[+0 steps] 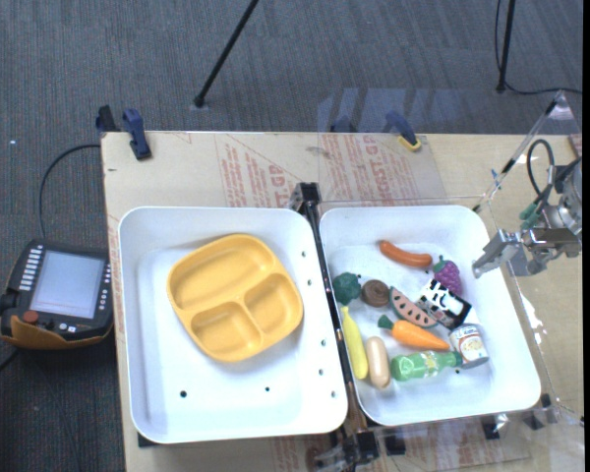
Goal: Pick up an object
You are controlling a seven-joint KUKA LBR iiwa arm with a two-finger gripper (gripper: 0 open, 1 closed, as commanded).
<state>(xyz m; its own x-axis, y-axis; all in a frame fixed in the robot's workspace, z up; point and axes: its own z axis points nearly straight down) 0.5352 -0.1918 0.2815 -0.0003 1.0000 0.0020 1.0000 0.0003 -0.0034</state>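
Note:
The right bin [423, 219] holds a heap of toy food: an orange sausage [405, 255], purple grapes [447, 274], a green broccoli [346, 286], a brown cookie [376, 292], a watermelon slice [410, 309], a black-and-white carton [443, 302], a carrot [419, 335], a small can [469, 345], a green bottle [423, 365], a bread roll [377, 360] and a yellow corn cob [354, 342]. My gripper [499, 251] hovers at the bin's right rim, just right of the grapes and above the toys. I see nothing in it.
A yellow divided plate [236, 295] lies in the left bin [143, 362]. Clamps [136, 134] sit on the bench's far edge. A teach pendant [59, 293] rests on the floor to the left. Tripod legs [231, 42] stand behind the bench.

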